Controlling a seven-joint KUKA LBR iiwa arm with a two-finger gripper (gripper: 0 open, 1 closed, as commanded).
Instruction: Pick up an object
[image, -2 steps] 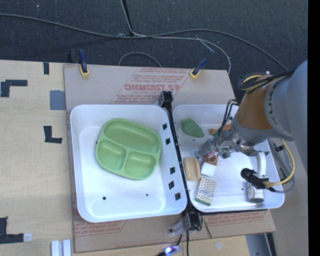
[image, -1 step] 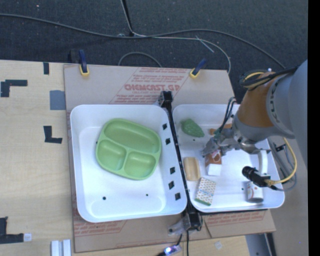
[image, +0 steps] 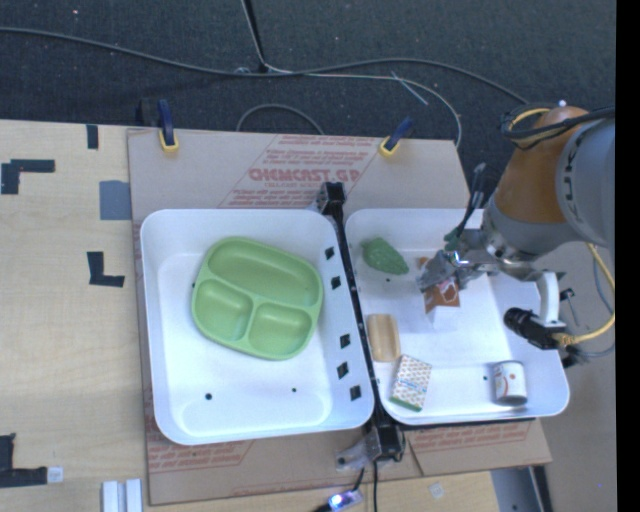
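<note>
Here, the nearest items lie in the right-hand shallow white bin (image: 548, 400), which is the working bin because the arm enters from that side. At its near edge rests a small patterned green-and-white packet (image: 411, 381), lying flat and partly over the rim beside the central divider. To its right, near the bin's near-right corner, lies a small silver-and-white cylindrical can (image: 506, 382) on its side, well apart from the packet. Just beyond the packet lies a tan rectangular block (image: 382, 336), close to the divider.

The left-hand shallow white bin (image: 160, 300) carries one item: a light green plastic plate with three compartments (image: 257, 296), set flat near the bin's middle. It lies well apart from the arm.

Farther in, the grey two-finger gripper (image: 447, 268) hangs over the far half of the right bin, directly above a small reddish-brown object (image: 442, 294). That object appears to be the pick target, judging by the alignment. The object sits just below the fingertips; whether it lies between them cannot be determined, and the spread of the pincer cannot be determined either. A rounded dark green object (image: 383, 256) lies to the left of the gripper, near the divider, apart from the target.

The pick is judged not yet confirmed.
</note>
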